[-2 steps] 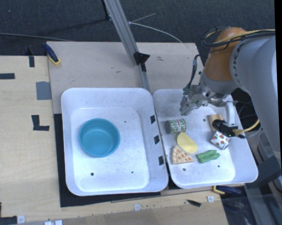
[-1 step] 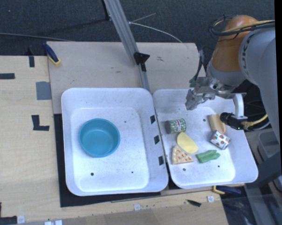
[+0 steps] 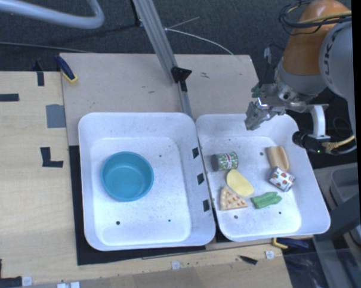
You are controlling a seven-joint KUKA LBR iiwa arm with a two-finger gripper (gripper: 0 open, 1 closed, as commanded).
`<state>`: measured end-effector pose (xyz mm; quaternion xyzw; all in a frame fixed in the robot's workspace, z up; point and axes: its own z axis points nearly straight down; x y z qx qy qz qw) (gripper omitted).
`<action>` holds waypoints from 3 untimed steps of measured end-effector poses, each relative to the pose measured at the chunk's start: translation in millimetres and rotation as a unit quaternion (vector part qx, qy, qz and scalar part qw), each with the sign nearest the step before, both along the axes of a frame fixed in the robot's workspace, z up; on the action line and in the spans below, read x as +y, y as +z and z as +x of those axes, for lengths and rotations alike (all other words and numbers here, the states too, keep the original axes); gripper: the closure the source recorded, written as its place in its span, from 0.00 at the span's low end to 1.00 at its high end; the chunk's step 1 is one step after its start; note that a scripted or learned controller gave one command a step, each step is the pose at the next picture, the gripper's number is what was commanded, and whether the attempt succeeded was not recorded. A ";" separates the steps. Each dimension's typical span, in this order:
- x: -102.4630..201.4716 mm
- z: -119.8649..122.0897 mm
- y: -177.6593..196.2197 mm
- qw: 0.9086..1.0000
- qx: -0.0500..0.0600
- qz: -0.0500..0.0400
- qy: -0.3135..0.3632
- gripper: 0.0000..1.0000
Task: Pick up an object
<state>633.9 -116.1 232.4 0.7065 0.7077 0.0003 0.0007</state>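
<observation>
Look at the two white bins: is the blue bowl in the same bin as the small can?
No. The blue bowl sits alone in the left bin, while the small can lies in the right bin.

bowl (image 3: 127, 175) in left bin (image 3: 90, 129) | can (image 3: 227, 161), wedge (image 3: 232, 199) in right bin (image 3: 312, 221)

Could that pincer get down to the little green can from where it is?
Probably yes. The pincer hangs over the right bin's far end, and the green can lies apart from the other items, with bare floor around it and nothing above it.
</observation>
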 end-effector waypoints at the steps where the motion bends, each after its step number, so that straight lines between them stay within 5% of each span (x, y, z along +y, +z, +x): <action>1: 46.9 -20.3 8.6 1.000 0.001 0.001 0.001 1.00; 3: 135.2 -53.6 0.0 1.000 0.003 0.000 0.001 1.00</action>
